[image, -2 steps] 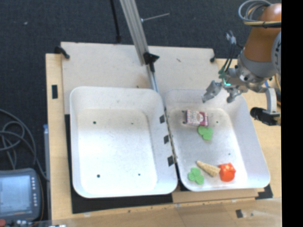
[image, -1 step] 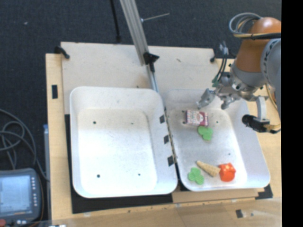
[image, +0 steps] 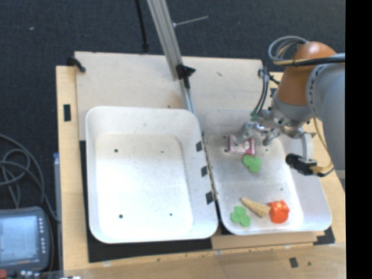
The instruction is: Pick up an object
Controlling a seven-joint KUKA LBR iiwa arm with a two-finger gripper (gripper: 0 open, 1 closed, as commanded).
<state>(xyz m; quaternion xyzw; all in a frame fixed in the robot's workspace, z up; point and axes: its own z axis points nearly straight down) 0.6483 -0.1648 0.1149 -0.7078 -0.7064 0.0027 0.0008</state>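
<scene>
Gripper [image: 254,133] low in the right bin [image: 308,217], at a pink-and-white packet [image: 241,146]; state of the jaws cannot be told. A green piece [image: 252,163] just beside could be nudged or snagged, spoiling the grasp

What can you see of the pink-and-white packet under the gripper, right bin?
The pink-and-white packet is a small, roughly rectangular item, pale with pink or red markings, seemingly a soft wrapper; print is too blurred to read. It lies flat on the floor of the right bin, in its upper half toward the left wall. The gripper sits just above and right of it. A green piece lies at its lower right corner, possibly touching.
</scene>
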